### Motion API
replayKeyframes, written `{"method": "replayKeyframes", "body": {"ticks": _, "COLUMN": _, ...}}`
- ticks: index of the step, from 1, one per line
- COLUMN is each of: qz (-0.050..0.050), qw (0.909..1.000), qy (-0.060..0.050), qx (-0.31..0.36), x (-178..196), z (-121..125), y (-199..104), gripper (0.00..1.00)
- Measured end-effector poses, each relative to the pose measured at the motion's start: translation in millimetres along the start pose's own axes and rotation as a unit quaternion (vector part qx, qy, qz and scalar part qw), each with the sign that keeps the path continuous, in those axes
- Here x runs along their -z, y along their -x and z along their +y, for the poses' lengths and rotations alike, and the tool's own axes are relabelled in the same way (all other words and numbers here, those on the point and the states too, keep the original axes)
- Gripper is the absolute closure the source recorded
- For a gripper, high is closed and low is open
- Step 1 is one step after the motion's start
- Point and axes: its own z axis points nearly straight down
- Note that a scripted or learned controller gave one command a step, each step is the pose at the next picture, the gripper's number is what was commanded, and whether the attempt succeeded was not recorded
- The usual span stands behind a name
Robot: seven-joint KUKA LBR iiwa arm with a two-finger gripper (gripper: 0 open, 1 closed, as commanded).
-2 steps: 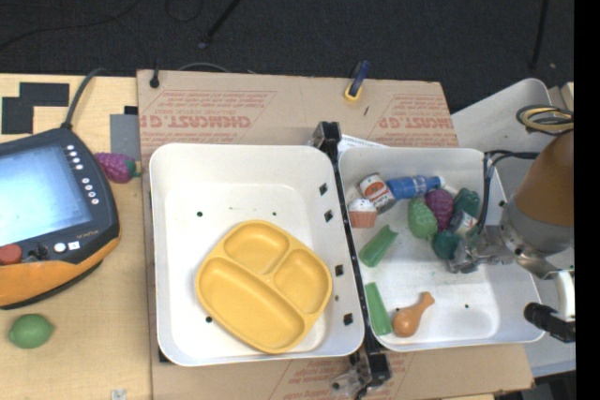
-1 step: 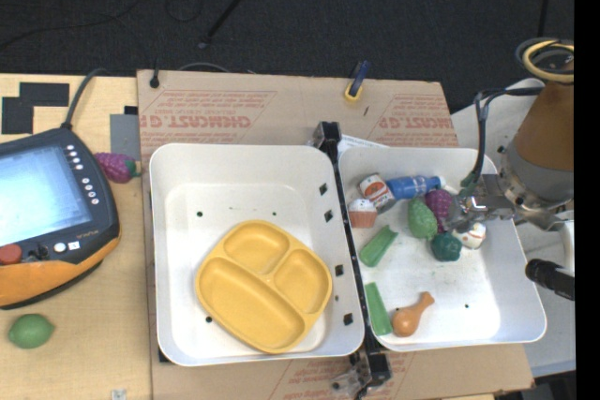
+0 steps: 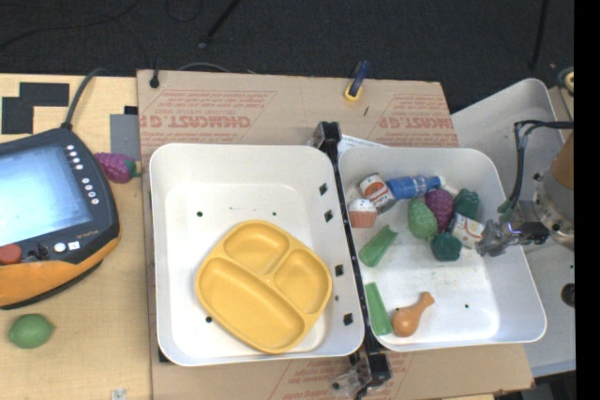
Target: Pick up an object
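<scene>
The right bin (image 3: 511,314) holds a heap of small toys: a blue bottle (image 3: 413,186), a red-and-white can (image 3: 376,192), a purple bunch (image 3: 439,205), a green lump (image 3: 422,218), a dark green piece (image 3: 445,248), a green block (image 3: 378,246), a green stick (image 3: 375,306) and an orange gourd-shaped toy (image 3: 411,316). My gripper (image 3: 490,244) reaches in over the bin's right wall. It sits low beside the dark green piece and a small white item (image 3: 469,229). Nothing is visibly held.
The left bin (image 3: 187,192) holds a yellow divided plate (image 3: 265,284). A teach pendant (image 3: 47,201), a green ball (image 3: 31,331) and a purple toy (image 3: 115,166) lie on the bench to the left. A blue-and-yellow clamp (image 3: 356,81) sits behind the bins.
</scene>
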Motion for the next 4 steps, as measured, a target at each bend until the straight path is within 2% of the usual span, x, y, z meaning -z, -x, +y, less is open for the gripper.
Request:
{"method": "replayKeyframes", "body": {"ticks": 1, "qz": 0.0, "qw": 1.0, "qy": 0.004, "qx": 0.005, "x": -100.0, "z": 51.6, "y": -1.3, "gripper": 1.0}}
{"method": "replayKeyframes", "body": {"ticks": 2, "qz": 0.001, "qw": 0.9999, "qy": 0.011, "qx": 0.008, "x": 63.7, "z": 81.0, "y": -78.5, "gripper": 1.0}}
{"method": "replayKeyframes", "body": {"ticks": 3, "qz": 0.003, "qw": 1.0, "qy": -0.001, "qx": 0.005, "x": 58.4, "z": 10.5, "y": -164.2, "gripper": 1.0}}
{"method": "replayKeyframes", "body": {"ticks": 4, "qz": 0.002, "qw": 1.0, "qy": 0.006, "qx": 0.007, "x": 169.9, "z": -30.8, "y": -229.4, "gripper": 1.0}}
